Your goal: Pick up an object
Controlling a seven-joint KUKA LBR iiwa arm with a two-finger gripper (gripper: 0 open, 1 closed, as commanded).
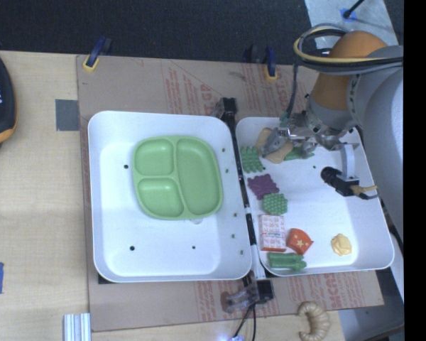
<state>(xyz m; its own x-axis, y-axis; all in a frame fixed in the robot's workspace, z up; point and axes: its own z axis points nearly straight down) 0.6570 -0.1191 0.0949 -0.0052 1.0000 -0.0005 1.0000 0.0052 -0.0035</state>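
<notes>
My gripper (278, 143) is low over the far left corner of the right bin (373, 261), at the end of the grey arm with the orange band. A tan piece (275, 153) lies right under and against the gripper, and I cannot see whether it is held. Beside it to the left is a dark green ridged piece (250, 160). Nearer the front along the bin's left side lie a purple piece (263, 185), a green round piece (275, 204), a red and white box (272, 232), a red piece (299, 241) and a green pod (287, 262).
A yellow lump (341, 244) lies at the right bin's front right. The left bin (106, 247) holds a light green divided plate (177, 176). A tan curled object (314, 320) lies on the bench in front of the bins. The arm covers the right bin's far right part.
</notes>
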